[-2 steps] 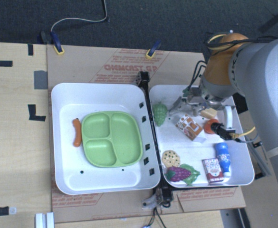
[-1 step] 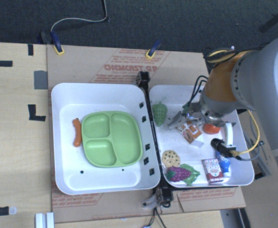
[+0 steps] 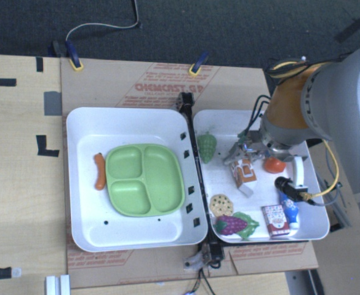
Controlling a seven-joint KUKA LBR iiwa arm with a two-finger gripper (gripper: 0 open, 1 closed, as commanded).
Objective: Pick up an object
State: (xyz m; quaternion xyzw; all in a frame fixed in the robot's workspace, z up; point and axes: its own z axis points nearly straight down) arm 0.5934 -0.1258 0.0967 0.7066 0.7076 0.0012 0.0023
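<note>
On the cardboard-covered bench (image 3: 161, 85), two white bins (image 3: 81, 165) sit beside dark carpet (image 3: 198, 17); gripper (image 3: 246, 158) state unclear.

A pale green divided plate (image 3: 145, 179) sits in the white left bin (image 3: 84, 226), an orange sausage (image 3: 99, 171) at its nine o'clock; purple grapes (image 3: 231, 224) and a speckled tan cookie (image 3: 220, 203) lie in the right bin (image 3: 318, 229).

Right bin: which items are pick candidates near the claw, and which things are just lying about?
Candidates:
claw
orange-and-white small box
green bumpy toy vegetable
red round toy

Lying about:
green divided plastic plate
orange toy sausage
round spotted cookie
</note>
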